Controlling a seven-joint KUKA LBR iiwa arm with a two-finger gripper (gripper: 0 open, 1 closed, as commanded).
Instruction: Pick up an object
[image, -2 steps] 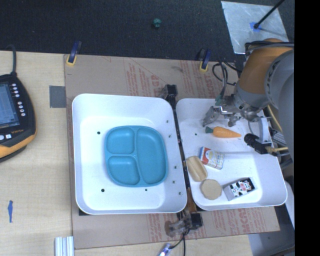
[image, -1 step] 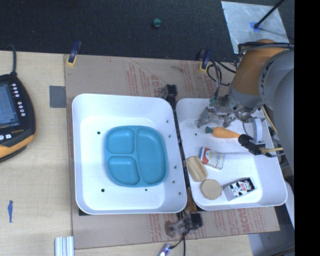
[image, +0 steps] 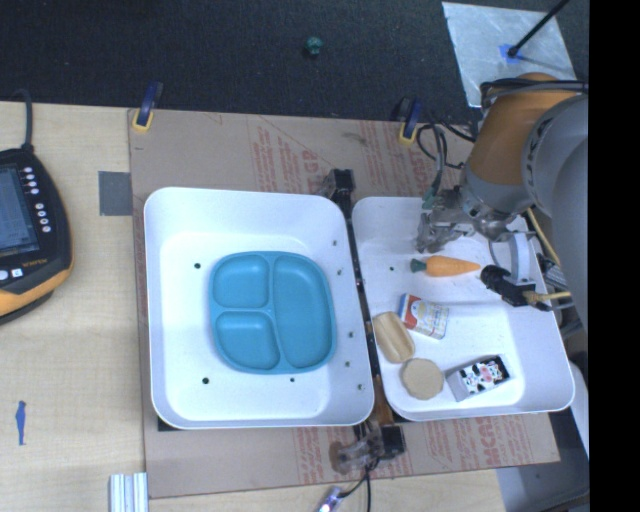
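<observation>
I see an orange toy carrot (image: 449, 266) with a green tip lying flat, pointing left, upper middle of the right bin (image: 545, 385).

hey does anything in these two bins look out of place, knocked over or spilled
Nothing stands out. The blue divided plate lies flat in the left bin. In the right bin, the toy carrot, small carton and wooden pieces lie loose, nothing spilled over a rim.
</observation>
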